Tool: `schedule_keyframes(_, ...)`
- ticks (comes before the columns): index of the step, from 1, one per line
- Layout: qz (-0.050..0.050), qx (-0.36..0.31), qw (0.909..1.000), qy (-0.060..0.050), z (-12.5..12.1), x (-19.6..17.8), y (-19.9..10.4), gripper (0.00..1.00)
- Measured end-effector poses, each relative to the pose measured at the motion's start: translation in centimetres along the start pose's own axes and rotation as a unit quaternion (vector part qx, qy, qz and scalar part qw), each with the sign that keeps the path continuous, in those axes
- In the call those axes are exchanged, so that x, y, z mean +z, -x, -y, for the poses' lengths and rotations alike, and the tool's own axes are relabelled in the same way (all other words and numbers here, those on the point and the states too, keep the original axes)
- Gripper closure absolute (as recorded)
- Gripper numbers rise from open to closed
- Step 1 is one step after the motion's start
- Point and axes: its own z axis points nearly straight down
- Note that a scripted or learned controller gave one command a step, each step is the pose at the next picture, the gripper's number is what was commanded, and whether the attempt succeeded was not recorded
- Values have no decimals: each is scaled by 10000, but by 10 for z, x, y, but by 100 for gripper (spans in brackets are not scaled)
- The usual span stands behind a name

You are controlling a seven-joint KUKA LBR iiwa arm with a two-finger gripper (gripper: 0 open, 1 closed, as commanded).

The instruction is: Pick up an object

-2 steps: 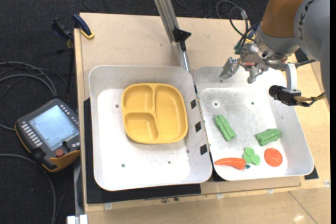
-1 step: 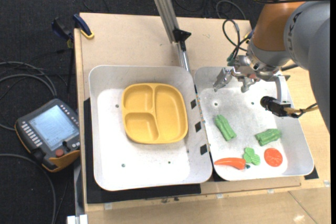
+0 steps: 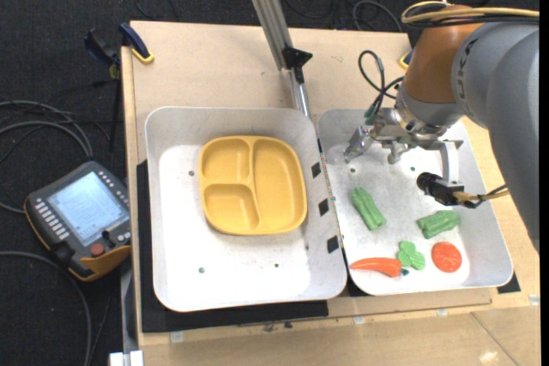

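Two white bins sit side by side on the bench. Leftmost, outside the bins, a teach pendant [image 3: 79, 221] lies on the dark floor. The left bin [image 3: 171, 270] carries a yellow divided plate [image 3: 254, 184], which looks like a drop-off spot. The right bin [image 3: 480, 266] holds the candidates, spread apart so each can probably be reached alone: a green pod-like toy [image 3: 368, 208], an orange carrot [image 3: 376, 267], a small green piece [image 3: 412, 255], a red round piece [image 3: 446, 256], another green piece [image 3: 438, 224]. The gripper [image 3: 375, 143] hangs over the bin's far end, fingers spread with nothing between them, arm bent in from the right.
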Motion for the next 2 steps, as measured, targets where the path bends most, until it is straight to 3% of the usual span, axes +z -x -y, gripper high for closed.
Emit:
schedule_keyframes(1,0,-4,10000,30,-2,-14,-1,100)
schedule_keyframes(2,3,-1,10000,51,-5,-58,5,100)
